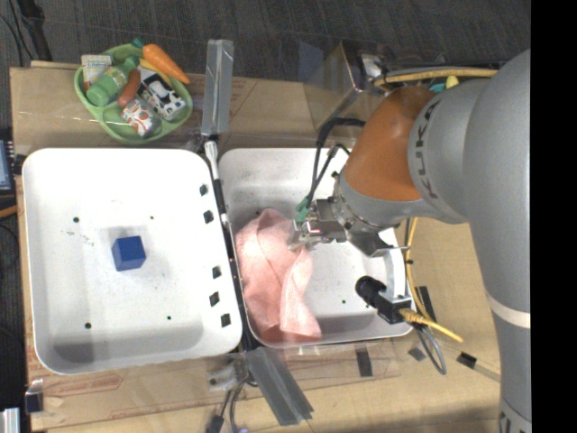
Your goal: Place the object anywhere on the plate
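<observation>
- Grey arm (487,152) fills the right side and sits closest to the lens; orange band (388,152) above the wrist, which hangs over the right bin (270,165).
- Gripper (306,233) sits low at the upper edge of a pink cloth (275,282). Jaw state: cannot tell, the wrist body hides them from this slant.
- Pink cloth lies crumpled in the right bin, against its left wall, running down toward the near rim. Whether any fold is pinched, I cannot say.
- Blue cube (129,252) rests alone in the left bin (54,179), well apart from the gripper.
- Green bowl (131,88) of toy food stands on the bench beyond the left bin.
- No plate made out; which item is the task's thing is uncertain, though the cloth is what the gripper attends.
- Step, as judged: the grasp stage, nothing lifted yet.
- Next calls for: a firm pinch on cloth, a straight lift clear of the bin wall, then a carry to the placing spot.
</observation>
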{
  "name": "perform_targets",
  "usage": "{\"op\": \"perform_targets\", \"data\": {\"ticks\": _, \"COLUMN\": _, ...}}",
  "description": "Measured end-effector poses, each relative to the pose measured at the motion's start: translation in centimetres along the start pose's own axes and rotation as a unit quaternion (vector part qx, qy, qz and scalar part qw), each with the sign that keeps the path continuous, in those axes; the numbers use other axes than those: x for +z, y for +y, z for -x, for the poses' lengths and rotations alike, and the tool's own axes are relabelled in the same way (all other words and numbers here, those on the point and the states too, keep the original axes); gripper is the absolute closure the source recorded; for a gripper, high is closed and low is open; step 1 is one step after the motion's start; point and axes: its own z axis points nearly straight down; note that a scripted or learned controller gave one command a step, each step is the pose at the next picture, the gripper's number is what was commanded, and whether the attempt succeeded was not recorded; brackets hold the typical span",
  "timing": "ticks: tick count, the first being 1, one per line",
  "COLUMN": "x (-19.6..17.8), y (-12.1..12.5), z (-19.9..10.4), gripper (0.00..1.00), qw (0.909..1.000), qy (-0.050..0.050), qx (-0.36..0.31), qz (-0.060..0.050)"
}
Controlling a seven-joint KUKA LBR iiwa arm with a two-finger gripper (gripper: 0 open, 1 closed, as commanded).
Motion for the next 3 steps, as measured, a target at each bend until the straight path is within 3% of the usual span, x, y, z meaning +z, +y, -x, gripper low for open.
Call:
{"op": "perform_targets", "data": {"ticks": 1, "x": -4.0, "y": 0.1, "z": -0.1, "gripper": 1.0, "qw": 1.0, "qy": 0.0, "qx": -0.004, "qz": 0.0}}
{"op": "perform_targets", "data": {"ticks": 2, "x": -4.4, "y": 0.5, "z": -5.3, "gripper": 1.0, "qw": 0.9785, "qy": 0.0, "qx": -0.206, "qz": -0.001}}
{"op": "perform_targets", "data": {"ticks": 3, "x": -5.1, "y": 2.6, "z": -9.8, "gripper": 1.0, "qw": 0.9169, "qy": -0.001, "qx": -0.399, "qz": 0.001}}
